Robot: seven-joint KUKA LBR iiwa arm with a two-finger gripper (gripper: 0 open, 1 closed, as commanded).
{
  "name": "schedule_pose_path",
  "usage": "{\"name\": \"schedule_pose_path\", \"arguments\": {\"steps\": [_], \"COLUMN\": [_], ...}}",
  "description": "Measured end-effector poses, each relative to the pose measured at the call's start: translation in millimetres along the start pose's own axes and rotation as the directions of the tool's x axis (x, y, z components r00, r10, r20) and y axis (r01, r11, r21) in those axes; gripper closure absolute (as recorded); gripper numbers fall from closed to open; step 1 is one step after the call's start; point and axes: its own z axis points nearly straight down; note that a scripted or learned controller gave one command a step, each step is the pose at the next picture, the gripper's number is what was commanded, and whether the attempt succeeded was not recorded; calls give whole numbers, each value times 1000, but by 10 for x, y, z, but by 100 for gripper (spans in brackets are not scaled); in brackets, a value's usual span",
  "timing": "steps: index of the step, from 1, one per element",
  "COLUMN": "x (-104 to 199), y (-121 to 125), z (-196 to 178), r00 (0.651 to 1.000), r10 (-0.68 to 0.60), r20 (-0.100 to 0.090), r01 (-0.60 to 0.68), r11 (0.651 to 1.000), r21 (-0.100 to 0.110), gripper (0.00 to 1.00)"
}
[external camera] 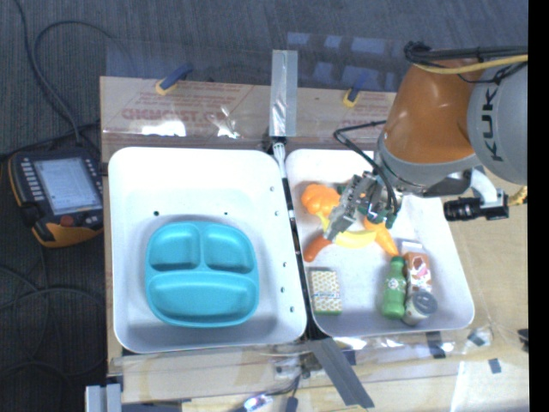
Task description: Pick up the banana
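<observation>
The banana (358,239) is yellow and lies in the middle of the right bin (446,316), partly covered by the gripper. My gripper (346,216) hangs directly over the banana's left end, reaching in from the arm (429,127) at the upper right. An orange fruit (318,198) sits just left of the gripper, and an orange carrot-like piece (315,248) lies below it. I see nothing clearly held.
The right bin also holds another orange piece (387,241), a green bottle (394,287), a can (419,288) and a small speckled block (325,289). A blue divided plate (202,271) lies in the left bin (137,178). A handheld controller (53,191) rests left of the bins.
</observation>
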Motion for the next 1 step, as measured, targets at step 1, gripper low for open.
{"name": "schedule_pose_path", "arguments": {"steps": [1], "x": [-635], "y": [194], "z": [29], "r00": [1000], "r10": [-25], "r20": [0], "r01": [25], "r11": [1000], "r21": [0], "gripper": [100]}}
